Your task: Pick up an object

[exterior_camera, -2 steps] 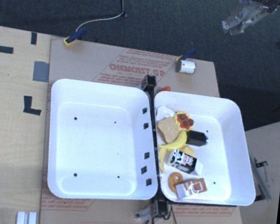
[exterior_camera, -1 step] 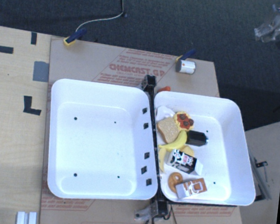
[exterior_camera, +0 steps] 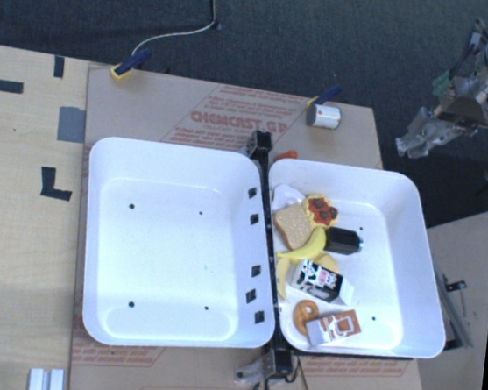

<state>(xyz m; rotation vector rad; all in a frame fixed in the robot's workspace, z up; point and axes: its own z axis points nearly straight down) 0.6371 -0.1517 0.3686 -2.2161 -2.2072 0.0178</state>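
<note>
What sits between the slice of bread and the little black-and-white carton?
In the camera view, a yellow banana curves between the tan bread slice and the black-and-white carton, in the right white bin.

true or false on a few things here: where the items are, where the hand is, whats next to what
1. All the items lie in the right bin. True.
2. The hand is down among the items. False: it sits outside the bins, beyond the right bin's far right corner.
3. The banana lies beside the bread slice. True.
4. The donut is at the far end of the pile. False: it lies at the near end, by the small carton.
5. The items crowd the right bin's right wall. False: they sit by the divider.
</note>
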